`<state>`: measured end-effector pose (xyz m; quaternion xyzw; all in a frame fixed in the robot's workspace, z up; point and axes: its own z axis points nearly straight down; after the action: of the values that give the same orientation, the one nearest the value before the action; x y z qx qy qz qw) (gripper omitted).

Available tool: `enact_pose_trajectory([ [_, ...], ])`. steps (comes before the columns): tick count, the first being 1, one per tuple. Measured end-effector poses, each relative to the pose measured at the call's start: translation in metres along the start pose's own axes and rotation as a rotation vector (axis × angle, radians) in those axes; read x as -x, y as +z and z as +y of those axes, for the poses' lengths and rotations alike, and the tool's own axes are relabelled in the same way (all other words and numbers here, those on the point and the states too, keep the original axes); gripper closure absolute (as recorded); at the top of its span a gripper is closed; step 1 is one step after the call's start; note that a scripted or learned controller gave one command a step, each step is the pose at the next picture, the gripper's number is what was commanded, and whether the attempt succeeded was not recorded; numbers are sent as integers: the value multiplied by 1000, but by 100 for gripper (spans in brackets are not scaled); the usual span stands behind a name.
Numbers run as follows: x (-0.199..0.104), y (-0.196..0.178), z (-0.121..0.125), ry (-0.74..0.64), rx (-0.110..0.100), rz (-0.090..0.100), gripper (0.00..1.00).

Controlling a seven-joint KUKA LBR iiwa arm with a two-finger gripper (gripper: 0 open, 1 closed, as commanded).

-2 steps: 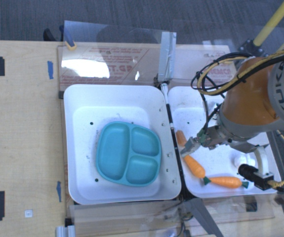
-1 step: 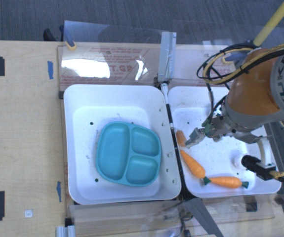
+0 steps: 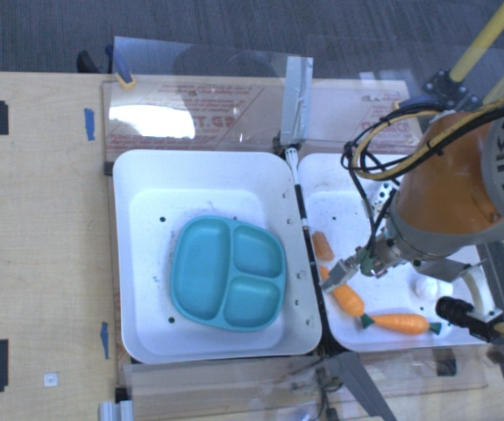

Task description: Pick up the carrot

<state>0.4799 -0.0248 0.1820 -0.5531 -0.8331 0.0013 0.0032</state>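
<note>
- Claw hangs low in the right bin, at its left side, just above the small carrot piece; whether it is apart or together I cannot tell, the tip is too small and partly covered by the wrist.
- Nothing is seen held in it.
- Carrot, the long one with green ends, lies flat near the lower edge of the right bin, pointing left to right, a little right and below the claw.
- Two shorter orange pieces lie near: one just beside the carrot's left end, another higher, close to the wall between the bins.
- Left bin carries a blue divided plate, well apart from the work.
- I judge the carrot is a light toy, stiff and smooth, so it may slip or roll.
- Best hold is probably across the thick middle of the body, not the thin green ends.
</note>
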Motion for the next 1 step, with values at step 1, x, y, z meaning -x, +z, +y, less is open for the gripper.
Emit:
enact_pose_trajectory([
  [1,36,-62,55,71,8,-6,0],
])
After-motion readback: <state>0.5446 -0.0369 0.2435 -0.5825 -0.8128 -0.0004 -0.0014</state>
